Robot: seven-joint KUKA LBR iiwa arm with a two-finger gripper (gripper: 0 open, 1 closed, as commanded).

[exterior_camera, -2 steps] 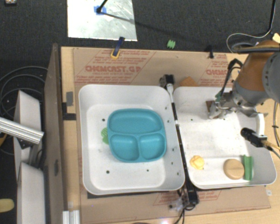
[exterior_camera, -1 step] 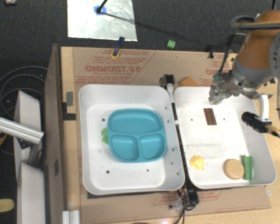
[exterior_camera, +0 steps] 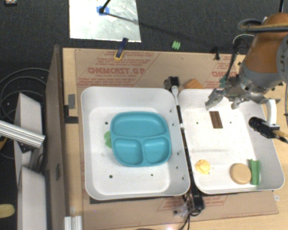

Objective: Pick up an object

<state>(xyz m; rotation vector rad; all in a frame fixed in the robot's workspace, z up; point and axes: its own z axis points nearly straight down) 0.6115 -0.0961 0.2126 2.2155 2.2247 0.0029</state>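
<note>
My gripper [exterior_camera: 224, 102] hangs over the far part of the right bin [exterior_camera: 269, 150], its fingers spread apart with nothing between them. A small brown block [exterior_camera: 216, 119] lies on the bin floor just in front of the gripper, slightly to its left and apart from it. Near the bin's front edge lie a yellow lump [exterior_camera: 202, 166], a round tan piece [exterior_camera: 240, 173] and a green strip [exterior_camera: 255, 171] that touches the tan piece.
The left bin [exterior_camera: 96, 128] holds a blue divided plate [exterior_camera: 140, 138], with a green item [exterior_camera: 107, 138] peeking out at its left edge. An orange-brown piece [exterior_camera: 194, 84] sits outside the bins behind the right one. The bins meet at a raised middle rim [exterior_camera: 181, 133].
</note>
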